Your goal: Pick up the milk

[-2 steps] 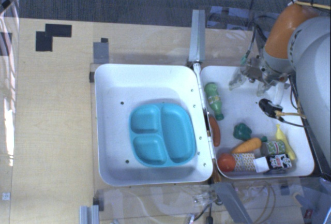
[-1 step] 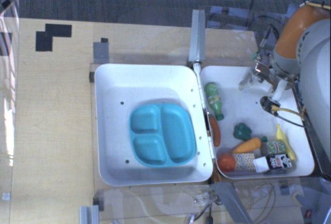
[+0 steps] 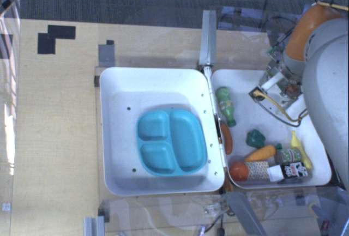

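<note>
Arm poised above the right bin, milk lying at the bin's near edge.

The claw (image 3: 271, 93) hangs over the far part of the right bin (image 3: 245, 79) with nothing in it; how wide it gapes I cannot tell. The milk (image 3: 289, 171) lies on its side in the near right corner, by the carrot (image 3: 260, 153) and banana (image 3: 300, 149). A blue tray (image 3: 171, 140) sits in the left bin (image 3: 114, 120) on the desk (image 3: 54, 131).

Black-and-white milk carton (image 3: 289, 171) lies flat at right bin's (image 3: 322, 180) near edge.
</note>
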Robot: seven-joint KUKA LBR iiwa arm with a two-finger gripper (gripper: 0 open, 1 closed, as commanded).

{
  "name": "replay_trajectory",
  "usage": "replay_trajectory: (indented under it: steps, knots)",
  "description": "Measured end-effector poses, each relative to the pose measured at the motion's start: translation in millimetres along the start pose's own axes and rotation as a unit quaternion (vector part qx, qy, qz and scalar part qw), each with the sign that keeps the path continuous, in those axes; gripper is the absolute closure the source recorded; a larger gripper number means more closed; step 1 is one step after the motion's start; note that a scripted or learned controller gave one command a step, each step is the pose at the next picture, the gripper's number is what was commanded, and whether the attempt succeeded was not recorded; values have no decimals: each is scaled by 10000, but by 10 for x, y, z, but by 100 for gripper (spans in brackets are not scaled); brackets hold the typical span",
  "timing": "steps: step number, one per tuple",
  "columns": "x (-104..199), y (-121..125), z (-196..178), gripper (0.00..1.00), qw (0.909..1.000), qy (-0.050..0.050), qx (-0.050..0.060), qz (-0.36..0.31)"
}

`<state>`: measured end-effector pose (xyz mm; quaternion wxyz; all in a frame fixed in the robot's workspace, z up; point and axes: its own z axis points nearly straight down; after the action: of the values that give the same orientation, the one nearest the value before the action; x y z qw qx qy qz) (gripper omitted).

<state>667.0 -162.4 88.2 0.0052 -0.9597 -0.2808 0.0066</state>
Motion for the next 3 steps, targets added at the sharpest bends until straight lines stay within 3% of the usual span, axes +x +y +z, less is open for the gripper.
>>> replay_trajectory:
  steps: [1, 2, 3]
  knots:
    - [173, -425, 9, 0, 9994, 58, -79, -334]
    - [-43, 4, -260, 0, 9999, 71, -86, 66]
    - [-91, 29, -170, 0, 9983, 72, -75, 576]
